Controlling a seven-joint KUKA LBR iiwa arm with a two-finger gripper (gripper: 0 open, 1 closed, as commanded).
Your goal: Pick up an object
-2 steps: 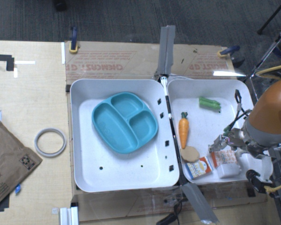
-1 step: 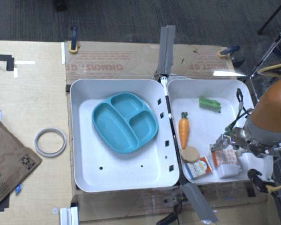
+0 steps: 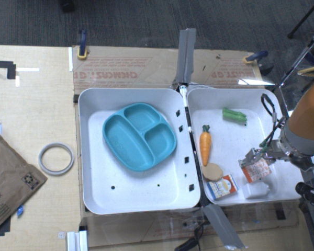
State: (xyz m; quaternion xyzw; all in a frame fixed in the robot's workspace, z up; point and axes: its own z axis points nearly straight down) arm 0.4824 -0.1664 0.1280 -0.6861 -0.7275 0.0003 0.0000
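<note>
Bins are being carried side by side on the tabletop. The left bin is being occupied by a blue divided plate, lying flat near its middle. The right bin is being shared by several things: a green piece near the far wall, a toy carrot lying lengthwise close to the divider, a tan round piece just below the carrot's tip, and an orange-and-white packet touching that round piece at the near edge.

The arm, with its orange band, is being reached in from the right over the right bin. The claw is being held low over the right part of that bin, directly above a red-and-white wrapped item. Whether the claw is closed on that item or merely resting above it cannot be told, since the tips are being blurred against the wrapper. A pale flat piece is lying just below the wrapped item.

Outside the bins, a roll of tape is lying on the tabletop to the left, with a brown cardboard box near it at the left edge.
</note>
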